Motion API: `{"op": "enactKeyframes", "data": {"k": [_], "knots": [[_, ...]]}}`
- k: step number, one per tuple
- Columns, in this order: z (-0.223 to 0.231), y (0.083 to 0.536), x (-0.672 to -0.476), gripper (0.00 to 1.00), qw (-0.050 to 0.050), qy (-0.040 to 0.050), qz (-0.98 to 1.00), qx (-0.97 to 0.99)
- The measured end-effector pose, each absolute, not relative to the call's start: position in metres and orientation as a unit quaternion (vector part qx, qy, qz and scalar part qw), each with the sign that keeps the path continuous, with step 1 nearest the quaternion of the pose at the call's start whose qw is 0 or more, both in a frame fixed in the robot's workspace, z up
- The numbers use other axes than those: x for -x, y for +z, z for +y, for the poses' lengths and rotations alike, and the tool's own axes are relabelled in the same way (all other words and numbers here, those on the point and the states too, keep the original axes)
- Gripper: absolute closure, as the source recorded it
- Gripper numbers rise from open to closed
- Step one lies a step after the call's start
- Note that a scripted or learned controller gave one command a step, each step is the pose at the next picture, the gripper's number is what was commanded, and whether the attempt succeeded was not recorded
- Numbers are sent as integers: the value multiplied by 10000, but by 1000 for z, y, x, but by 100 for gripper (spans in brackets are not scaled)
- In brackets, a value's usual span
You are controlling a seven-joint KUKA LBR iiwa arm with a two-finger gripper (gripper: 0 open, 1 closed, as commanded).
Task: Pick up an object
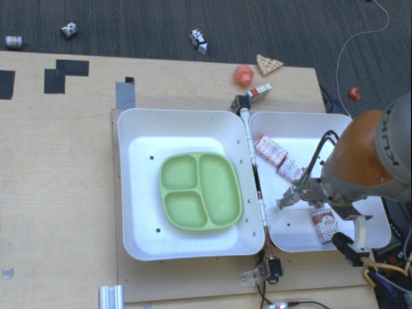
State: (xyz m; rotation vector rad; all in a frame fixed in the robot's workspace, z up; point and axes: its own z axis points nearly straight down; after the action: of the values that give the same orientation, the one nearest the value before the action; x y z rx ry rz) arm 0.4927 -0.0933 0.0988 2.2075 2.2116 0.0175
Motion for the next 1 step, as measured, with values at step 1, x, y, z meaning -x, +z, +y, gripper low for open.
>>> {"op": "enactKeyframes", "data": {"k": [1], "knots": [[-88, 87, -489, 0, 48, 25, 7068, -7074]]}}
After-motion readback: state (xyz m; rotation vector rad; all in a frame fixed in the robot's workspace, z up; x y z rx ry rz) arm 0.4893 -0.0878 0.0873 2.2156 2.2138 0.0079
